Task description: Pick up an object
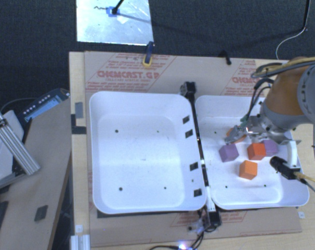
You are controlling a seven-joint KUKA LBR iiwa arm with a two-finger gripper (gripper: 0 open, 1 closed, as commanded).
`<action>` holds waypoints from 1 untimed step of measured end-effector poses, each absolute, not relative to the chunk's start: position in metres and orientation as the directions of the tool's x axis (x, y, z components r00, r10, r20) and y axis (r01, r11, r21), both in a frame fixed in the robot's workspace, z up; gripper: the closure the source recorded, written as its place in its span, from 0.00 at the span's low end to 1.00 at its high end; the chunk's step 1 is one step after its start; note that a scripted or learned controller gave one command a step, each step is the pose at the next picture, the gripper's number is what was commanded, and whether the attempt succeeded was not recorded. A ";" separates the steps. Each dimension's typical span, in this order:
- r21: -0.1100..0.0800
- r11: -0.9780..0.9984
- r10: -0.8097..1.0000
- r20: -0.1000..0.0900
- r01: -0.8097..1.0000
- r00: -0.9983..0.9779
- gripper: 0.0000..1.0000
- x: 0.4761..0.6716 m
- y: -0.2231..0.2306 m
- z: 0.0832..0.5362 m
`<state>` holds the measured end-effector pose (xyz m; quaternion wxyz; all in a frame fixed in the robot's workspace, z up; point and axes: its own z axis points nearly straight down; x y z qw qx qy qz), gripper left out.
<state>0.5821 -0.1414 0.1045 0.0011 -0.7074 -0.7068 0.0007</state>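
The pincer hangs low inside the right shallow white plastic bin, in that bin's upper middle, at the end of the grey arm with its orange band; whether it is apart or together I cannot tell. A small orange piece lies just at its nine o'clock side, touching or nearly so.

At about six o'clock from the pincer sits a red-orange cube, with a pale purple block just beside it at three o'clock, partly hidden by the wrist. A purple cube lies near at seven o'clock, and an orange cube rests further down at six o'clock, apart from the others. All have matte faces and soft edges.

The left shallow white plastic bin adjoins at nine o'clock, joined by a black hinge strip. Both rest on a tan printed board surface. Around it spreads dark carpet, with a shiny metal plate at eleven o'clock.
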 end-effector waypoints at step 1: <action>0.005 0.003 1.000 -0.002 1.000 -0.003 1.00 0.586 -0.141 0.116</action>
